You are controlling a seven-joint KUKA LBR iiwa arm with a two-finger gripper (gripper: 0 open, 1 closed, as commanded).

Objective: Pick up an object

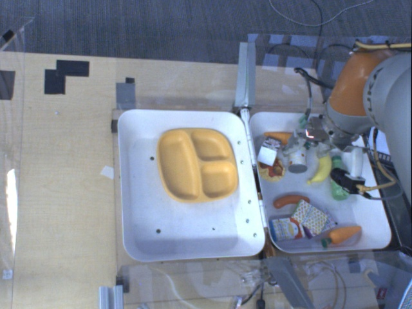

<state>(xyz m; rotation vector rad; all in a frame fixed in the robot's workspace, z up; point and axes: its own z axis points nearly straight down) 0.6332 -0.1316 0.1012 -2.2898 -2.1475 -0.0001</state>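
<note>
The pale wooden bench carries 2 shallow white bins, the right bin directly beneath the fingers and the left bin touching it on the side away from them. Black patches mark the bench's far-left corner, well apart from the fingers.

A right-hand white bin holds small toy foods. A yellow banana lies curved near its middle. Below the banana, a red sausage lies flat. An orange carrot with a green end rests at the bin's lower right corner, beside a patterned packet.
</note>
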